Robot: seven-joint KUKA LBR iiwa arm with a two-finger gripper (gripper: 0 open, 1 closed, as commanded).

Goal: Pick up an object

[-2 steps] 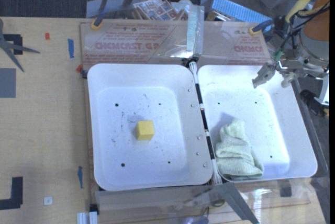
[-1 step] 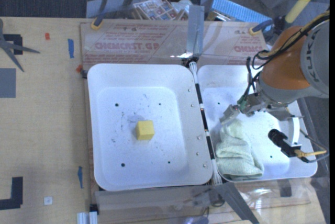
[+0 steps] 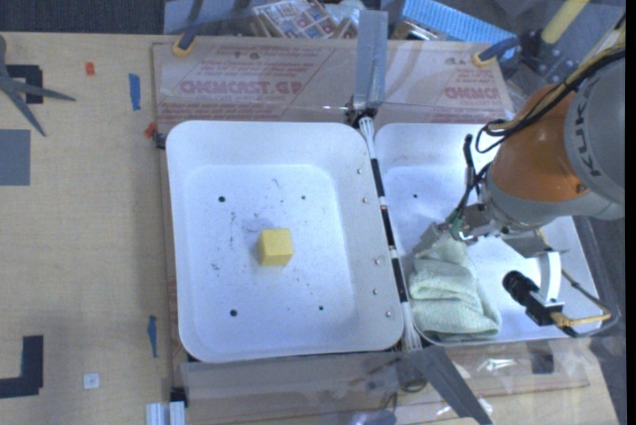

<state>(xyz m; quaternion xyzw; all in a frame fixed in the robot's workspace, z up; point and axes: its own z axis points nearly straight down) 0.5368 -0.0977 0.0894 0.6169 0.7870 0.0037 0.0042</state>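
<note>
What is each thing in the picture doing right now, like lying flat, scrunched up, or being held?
yellow block: sitting alone near the middle of the left bin, nothing touching it.
towel: pale green, scrunched in a heap at the front of the right bin.
gripper: low in the right bin, right at the towel's top edge.
arm: bent over the right bin.

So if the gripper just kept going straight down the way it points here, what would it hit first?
Most likely the crumpled pale cloth in the right bin: the gripper sits at the cloth's upper edge, pointing down and left. Depth is unclear from this slanted view.
</note>
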